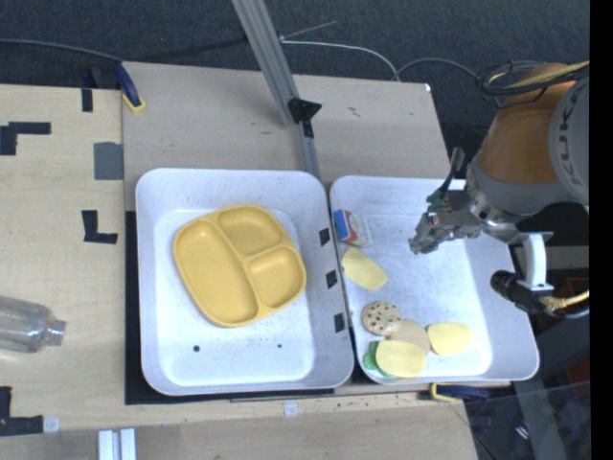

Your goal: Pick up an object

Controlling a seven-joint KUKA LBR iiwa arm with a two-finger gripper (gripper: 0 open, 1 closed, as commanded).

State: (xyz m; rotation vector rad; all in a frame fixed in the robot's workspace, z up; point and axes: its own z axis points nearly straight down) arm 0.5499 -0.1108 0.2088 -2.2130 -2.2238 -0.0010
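The gripper (423,242) hung over bare floor toward the right bin's (498,353) far right side, nothing between it that I could see; whether spread or pressed I cannot tell; the nearest yellow piece (364,270) lay untouched at the bin's left wall, long axis running far-left to near-right.

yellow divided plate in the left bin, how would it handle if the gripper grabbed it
The yellow divided plate looks like stiff moulded plastic, so it probably would not flex. It is wide and shallow, so a two-finger gripper would likely need its rim. Its smooth surface may slip.
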